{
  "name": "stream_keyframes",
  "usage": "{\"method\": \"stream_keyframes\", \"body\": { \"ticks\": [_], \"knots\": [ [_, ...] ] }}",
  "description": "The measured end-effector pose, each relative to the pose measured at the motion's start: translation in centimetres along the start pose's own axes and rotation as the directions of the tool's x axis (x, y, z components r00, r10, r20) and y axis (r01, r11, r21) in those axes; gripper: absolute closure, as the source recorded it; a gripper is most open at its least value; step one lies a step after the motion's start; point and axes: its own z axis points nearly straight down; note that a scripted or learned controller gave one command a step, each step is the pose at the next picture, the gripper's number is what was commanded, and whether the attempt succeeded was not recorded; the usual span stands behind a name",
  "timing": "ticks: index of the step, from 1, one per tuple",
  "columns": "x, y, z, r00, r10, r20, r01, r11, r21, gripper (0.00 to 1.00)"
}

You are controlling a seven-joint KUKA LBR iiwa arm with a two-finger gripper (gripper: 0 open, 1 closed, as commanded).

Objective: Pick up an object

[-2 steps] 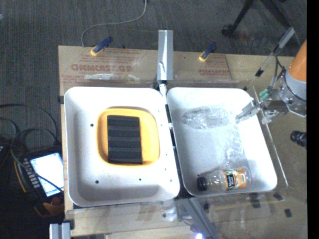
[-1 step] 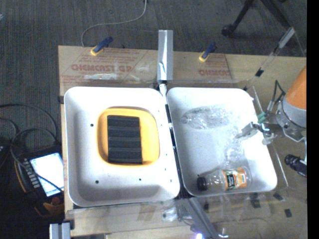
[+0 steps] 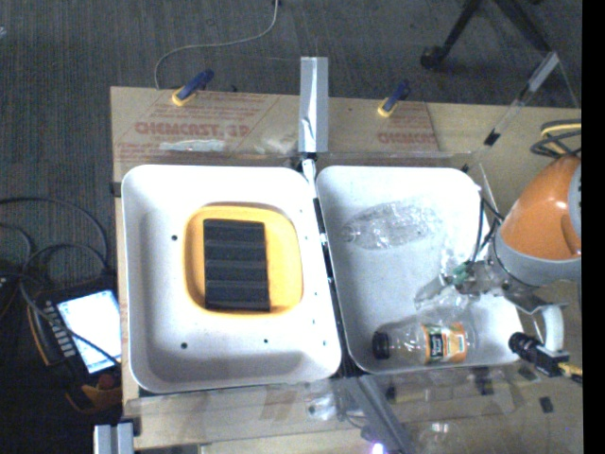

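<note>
In the right bin [image 3: 397,353], a clear plastic bottle [image 3: 423,341] with an orange label and a dark cap lies on its side along the front wall. A crumpled clear plastic wrapper [image 3: 390,223] lies toward the back of the same bin. The left bin [image 3: 151,282] holds a yellow sponge-like block with a black ribbed top [image 3: 236,263]. My arm's orange band [image 3: 544,220] hangs over the right bin's right edge. Below it, my gripper [image 3: 465,277] sits low by more crumpled clear plastic [image 3: 437,291], just above the bottle.
Two yellow-and-blue clamps [image 3: 192,86] [image 3: 394,96] hold the cardboard backboard behind the bins. A metal post [image 3: 313,102] stands at the bins' shared back corner. A tablet with cables [image 3: 80,324] lies on the floor to the left.
</note>
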Motion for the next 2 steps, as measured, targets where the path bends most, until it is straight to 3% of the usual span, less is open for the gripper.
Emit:
{"method": "stream_keyframes", "body": {
  "ticks": [1, 2],
  "knots": [
    [0.1, 0.2, -1.0, 1.000, -0.002, -0.002, 0.002, 1.000, -0.003, 1.00],
    [5.2, 6.1, -9.4, 0.999, -0.049, 0.000, 0.049, 0.999, 0.003, 1.00]
  ]
}}
